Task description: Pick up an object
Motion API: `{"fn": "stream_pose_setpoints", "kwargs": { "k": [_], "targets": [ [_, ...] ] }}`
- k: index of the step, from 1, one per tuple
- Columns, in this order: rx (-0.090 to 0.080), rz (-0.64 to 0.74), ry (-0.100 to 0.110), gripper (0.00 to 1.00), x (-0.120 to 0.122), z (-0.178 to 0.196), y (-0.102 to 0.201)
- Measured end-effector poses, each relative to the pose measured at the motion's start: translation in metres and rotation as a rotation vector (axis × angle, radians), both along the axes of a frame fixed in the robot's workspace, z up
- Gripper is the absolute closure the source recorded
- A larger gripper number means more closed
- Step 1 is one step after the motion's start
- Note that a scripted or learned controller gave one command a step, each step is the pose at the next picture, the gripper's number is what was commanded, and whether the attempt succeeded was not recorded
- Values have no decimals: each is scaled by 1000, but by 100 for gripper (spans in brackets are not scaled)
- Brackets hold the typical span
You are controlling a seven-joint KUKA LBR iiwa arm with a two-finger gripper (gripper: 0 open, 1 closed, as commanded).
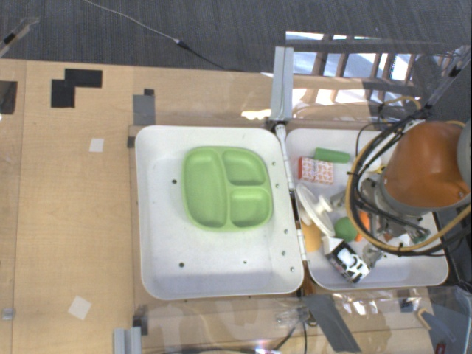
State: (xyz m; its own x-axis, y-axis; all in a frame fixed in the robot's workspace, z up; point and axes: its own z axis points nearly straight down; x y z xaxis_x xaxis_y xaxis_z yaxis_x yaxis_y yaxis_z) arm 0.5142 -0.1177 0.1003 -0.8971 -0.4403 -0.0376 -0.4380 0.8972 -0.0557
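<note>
Camera view: grey arm with orange band point(424, 164) covers right white bin point(324, 275); gripper point(369, 253) buried in clutter, finger state can't tell. Red-white patterned box point(316, 170) print unreadable.

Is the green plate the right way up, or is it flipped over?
Right way up. The green plate lies flat in the left bin, and its three hollow sections face up.

- The place reads as a robotics lab or test cell.
- Two shallow white bins point(147, 220) sit side by side on a plywood bench point(66, 220).
- Black marker shapes point(74, 85) lie near the bench's far left corner.
- Metal framing point(282, 80) rises at its far edge; a grey, orange-banded arm point(424, 164) trails cables.
</note>
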Motion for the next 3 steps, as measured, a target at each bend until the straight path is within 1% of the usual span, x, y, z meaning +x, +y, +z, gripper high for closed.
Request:
{"fn": "stream_pose_setpoints", "kwargs": {
  "k": [1, 2, 3],
  "targets": [
    [9, 30, 21, 0, 14, -1, -5],
    [19, -55, 13, 0, 6, -2, -3],
    [3, -44, -1, 0, -2, 0, 2]
  ]
}}
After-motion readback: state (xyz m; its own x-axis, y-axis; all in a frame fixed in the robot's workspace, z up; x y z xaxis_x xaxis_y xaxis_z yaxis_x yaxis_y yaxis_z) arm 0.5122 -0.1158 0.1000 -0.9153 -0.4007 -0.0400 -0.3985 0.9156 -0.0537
